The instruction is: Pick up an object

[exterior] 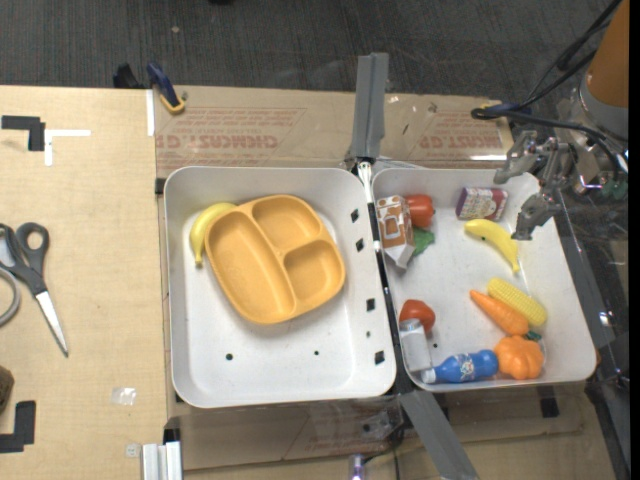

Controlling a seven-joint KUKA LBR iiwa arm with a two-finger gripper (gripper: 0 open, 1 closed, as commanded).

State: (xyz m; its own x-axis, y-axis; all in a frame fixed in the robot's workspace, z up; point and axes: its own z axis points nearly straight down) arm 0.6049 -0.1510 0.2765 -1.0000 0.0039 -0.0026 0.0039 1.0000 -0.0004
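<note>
Gripper (528,200) sits over the upper right corner of the right bin (455,313), at about 1 o'clock of that bin. Jaws: cannot tell how far apart they stand, and nothing shows between them. One dark finger (527,220) slants down toward the bin floor, its tip just beside the right end of a small toy banana (495,238).

Right bin contents:
- Purple-labelled packet (480,204), 12 o'clock, near the back wall.
- Small toy banana, just below the packet.
- Red tomato (420,209), 11 o'clock, touching a brown and white carton (394,228) that lies against the left wall.
- Corn cob (517,302) and carrot (498,312), side by side, 3 to 4 o'clock.
- Orange pumpkin-like toy (520,358), 5 o'clock corner, touching a blue bottle (465,367) lying on its side.
- Second red toy (417,315), 8 o'clock, above a grey tube-like item (414,348) against the left wall.

Left bin (270,373): orange divided plate (275,258), centre toward 12 o'clock; a larger banana (205,228) curls against the plate's 10 o'clock rim.

Desk (80,298): scissors (38,278) at 9 o'clock, well apart from both bins.
</note>
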